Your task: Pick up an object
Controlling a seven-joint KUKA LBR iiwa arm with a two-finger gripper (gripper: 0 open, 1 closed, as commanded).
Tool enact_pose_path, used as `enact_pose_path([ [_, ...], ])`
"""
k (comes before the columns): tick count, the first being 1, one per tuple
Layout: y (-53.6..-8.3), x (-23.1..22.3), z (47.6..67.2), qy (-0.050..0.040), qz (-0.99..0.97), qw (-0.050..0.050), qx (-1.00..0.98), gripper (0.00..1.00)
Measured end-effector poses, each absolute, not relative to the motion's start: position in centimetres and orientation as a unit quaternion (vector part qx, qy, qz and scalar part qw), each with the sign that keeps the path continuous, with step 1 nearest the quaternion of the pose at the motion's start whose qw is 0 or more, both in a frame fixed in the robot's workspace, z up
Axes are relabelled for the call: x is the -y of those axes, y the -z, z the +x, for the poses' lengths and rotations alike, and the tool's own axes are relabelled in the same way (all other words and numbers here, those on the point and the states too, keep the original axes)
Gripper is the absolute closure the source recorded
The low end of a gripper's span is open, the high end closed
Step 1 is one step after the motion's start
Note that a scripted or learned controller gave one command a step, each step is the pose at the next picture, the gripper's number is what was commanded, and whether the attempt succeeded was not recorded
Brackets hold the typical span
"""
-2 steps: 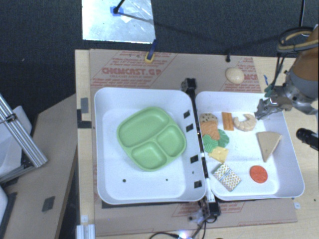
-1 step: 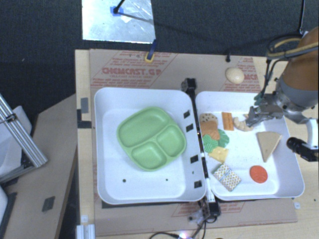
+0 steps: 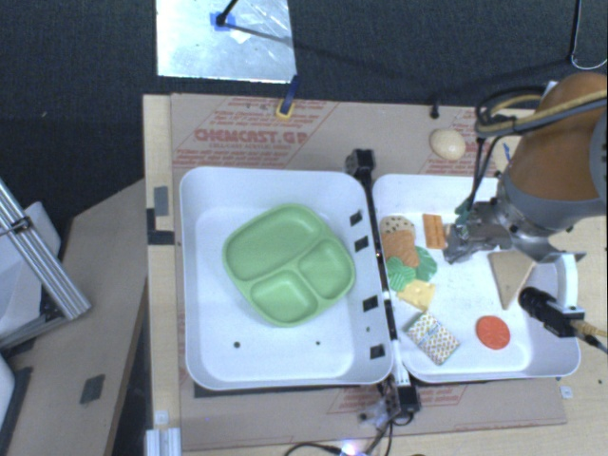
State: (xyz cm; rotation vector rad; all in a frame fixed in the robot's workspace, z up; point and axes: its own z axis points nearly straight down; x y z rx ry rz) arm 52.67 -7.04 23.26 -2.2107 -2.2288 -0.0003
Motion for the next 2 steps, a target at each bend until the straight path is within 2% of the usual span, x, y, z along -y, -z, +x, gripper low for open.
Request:
enact_pose_path([
  [1,-23.3,4.9,48.6,-0.0002,-0.705,0.001,0.709,1.00],
  [2,-21.5,5.3,49.2,-0.0004,-0.707,0.001,0.707,1.00],
])
